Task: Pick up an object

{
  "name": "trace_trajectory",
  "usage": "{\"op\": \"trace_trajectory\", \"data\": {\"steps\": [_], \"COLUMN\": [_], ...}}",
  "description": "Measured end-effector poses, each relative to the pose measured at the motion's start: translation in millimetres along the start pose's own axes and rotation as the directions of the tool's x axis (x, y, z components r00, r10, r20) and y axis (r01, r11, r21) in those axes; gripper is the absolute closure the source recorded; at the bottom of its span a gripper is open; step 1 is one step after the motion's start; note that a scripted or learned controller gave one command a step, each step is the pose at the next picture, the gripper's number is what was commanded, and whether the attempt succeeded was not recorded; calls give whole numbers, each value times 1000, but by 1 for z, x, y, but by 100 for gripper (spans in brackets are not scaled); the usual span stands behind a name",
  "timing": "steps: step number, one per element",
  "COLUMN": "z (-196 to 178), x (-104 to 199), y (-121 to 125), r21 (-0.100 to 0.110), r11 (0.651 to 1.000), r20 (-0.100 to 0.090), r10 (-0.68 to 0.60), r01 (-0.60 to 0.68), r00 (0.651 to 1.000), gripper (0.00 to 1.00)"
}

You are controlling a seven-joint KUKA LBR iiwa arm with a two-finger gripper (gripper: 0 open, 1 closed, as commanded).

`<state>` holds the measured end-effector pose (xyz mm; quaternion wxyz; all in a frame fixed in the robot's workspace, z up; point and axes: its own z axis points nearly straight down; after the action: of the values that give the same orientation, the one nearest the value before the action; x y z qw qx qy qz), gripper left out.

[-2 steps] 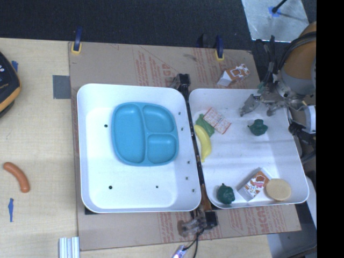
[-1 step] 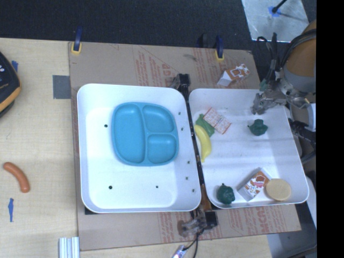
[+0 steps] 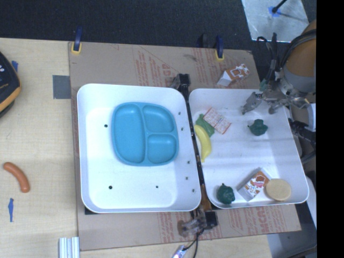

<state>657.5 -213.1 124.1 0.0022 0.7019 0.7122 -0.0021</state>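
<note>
Nearest the camera, along the near edge of the right bin [image 3: 301,160]: a dark green pepper-like toy [image 3: 225,194] at the near left corner, a small carton [image 3: 255,185] beside it toward the right, lying aslant, then a round tan disc [image 3: 278,190] touching the carton's right end. Further back, hard against the bin's left wall, a banana [image 3: 203,142] with its long axis running near to far, curved, far tip under a green piece [image 3: 203,127] and a printed packet [image 3: 216,120]. Right of the packet, well apart, a small dark green lump [image 3: 258,127], squat, no clear long axis. Just beyond that lump, at the bin's far right, the claw [image 3: 263,102]: fingers spread open, nothing between them, hovering above the bin floor. Judged as the approach step, no grasp made yet. Likely target the green lump, being closest; next move calls for coming slightly nearer and straight down, fingers straddling it. Left bin [image 3: 88,144] holding a blue divided plate [image 3: 144,133].
</note>
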Motion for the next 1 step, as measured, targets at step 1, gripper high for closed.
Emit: {"op": "trace_trajectory", "data": {"steps": [1], "z": [10], "x": [2], "y": [-12], "r21": [5], "r11": [1000], "r20": [-5], "r10": [10], "r01": [-10], "r00": [1000], "gripper": [0]}}
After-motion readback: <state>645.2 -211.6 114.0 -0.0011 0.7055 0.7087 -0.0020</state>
